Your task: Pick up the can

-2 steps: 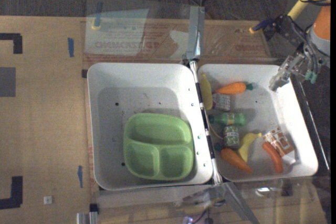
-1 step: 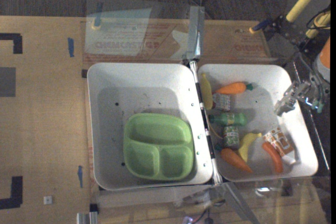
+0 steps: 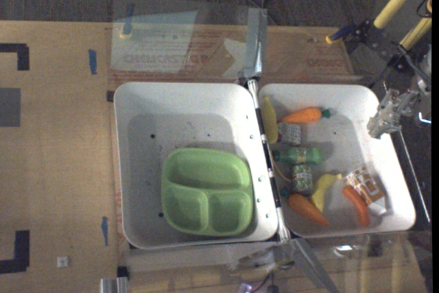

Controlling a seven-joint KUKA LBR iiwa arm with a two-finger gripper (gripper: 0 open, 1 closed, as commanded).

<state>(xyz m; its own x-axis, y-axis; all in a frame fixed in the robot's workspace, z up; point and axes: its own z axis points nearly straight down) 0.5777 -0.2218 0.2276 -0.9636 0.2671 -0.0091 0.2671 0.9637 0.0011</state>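
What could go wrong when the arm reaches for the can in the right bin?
1. The can lies touching a green bottle and a banana, so the gripper might catch or push those instead.
2. The gripper sits at the right bin's far rim, so it may clip the bin wall when it descends.

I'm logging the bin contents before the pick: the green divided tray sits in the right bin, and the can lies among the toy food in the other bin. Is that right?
Not quite. The camera view shows the green divided tray in the left bin, not the right. The can lies among the toy food in the other bin, as you said.
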